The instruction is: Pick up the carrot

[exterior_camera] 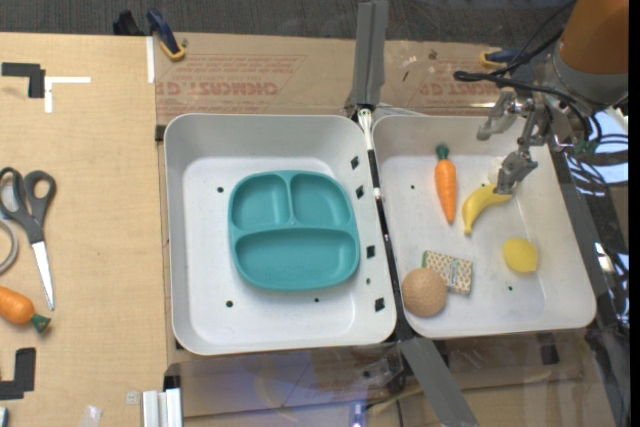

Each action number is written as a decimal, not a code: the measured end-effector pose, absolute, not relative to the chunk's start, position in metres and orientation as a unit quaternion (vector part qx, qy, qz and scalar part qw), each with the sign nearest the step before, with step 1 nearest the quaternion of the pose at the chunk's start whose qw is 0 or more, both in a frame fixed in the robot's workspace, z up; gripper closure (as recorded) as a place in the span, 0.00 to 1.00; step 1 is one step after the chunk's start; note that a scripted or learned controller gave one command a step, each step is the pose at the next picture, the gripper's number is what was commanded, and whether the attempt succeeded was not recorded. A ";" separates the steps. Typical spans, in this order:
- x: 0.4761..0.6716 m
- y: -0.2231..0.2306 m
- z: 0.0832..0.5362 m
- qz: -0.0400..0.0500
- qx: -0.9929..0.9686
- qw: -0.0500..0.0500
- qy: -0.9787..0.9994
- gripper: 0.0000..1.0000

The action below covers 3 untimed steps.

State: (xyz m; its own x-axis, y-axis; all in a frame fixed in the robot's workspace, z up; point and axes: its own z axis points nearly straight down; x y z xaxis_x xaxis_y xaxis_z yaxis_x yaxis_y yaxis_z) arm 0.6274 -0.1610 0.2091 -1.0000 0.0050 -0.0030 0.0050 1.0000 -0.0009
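The camera view is showing two white bins sitting side by side on the bench. The carrot [446, 188] is lying in the right bin [565, 313], in its upper left part, with its green top pointing away toward the far rim and its orange tip toward the near side. A banana [482, 206] is lying just beside it on the right, and a lemon [520, 255] is sitting below the banana. Near the front of the same bin, a tan ball [424, 293] is touching a small patterned sponge [449, 271]. The gripper [512, 171] is hanging at the right of the bin, just over the banana's upper end and apart from the carrot; whether it is released or clenched cannot be told here. The left bin [190, 315] is holding a teal divided plate [293, 230]. Scissors [30, 220] are lying on the bench at far left, with a second carrot [17, 307] below them.
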 end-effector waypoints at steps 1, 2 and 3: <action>0.622 -0.158 0.093 0.000 0.230 0.002 0.973 0.00; 0.624 -0.157 0.104 -0.001 0.229 0.004 0.974 1.00; 0.624 -0.157 0.104 -0.001 0.229 0.004 0.973 0.00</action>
